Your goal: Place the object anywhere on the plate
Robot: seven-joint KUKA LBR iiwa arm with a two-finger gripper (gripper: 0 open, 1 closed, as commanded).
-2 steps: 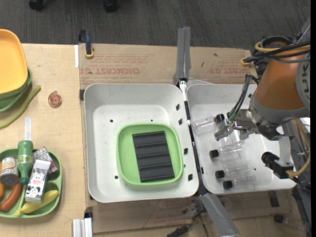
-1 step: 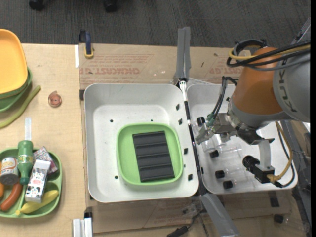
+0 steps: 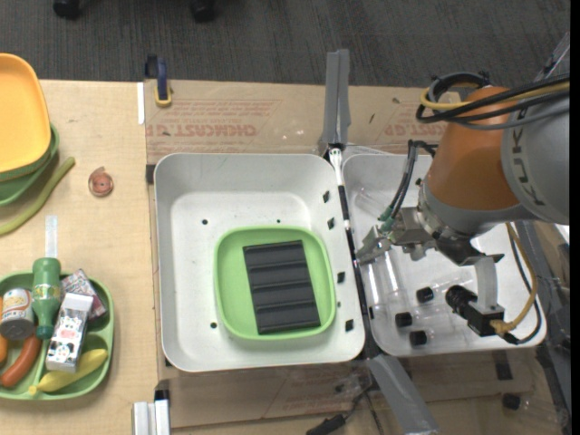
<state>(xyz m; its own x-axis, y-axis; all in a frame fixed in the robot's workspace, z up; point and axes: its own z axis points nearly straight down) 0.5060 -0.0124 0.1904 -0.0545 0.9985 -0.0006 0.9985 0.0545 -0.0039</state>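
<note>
Pincer (image 3: 379, 243) sits low in the right bin (image 3: 535, 329), close against that bin's left wall, beneath the grey arm (image 3: 544, 152) and its orange band (image 3: 471, 166). Its metal parts are seen from above at a slant, and whether they are apart or together cannot be told; nothing can be made out between them. A clear, glassy item (image 3: 385, 284) lies on the bin floor just below the pincer; contact between the two cannot be confirmed, and the item's nature is uncertain.

Count of bins: two, white, side by side on the surface (image 3: 109, 234). The left bin (image 3: 181, 243) carries one green plate (image 3: 231, 275), and one dark ribbed slab (image 3: 281, 285) rests in the plate's centre. The right bin floor also shows several small black pieces (image 3: 412, 320) near its front edge.

Outside the bins, at the left of the surface: one green tray (image 3: 100, 356) holding toy groceries, among them one green bottle (image 3: 45, 293), one white carton (image 3: 65, 338), one can (image 3: 14, 306) and one yellow banana (image 3: 68, 374). One stack of dishes, yellow over green (image 3: 23, 120), sits at the upper left. One small pink disc (image 3: 101, 182) lies apart from both.
</note>
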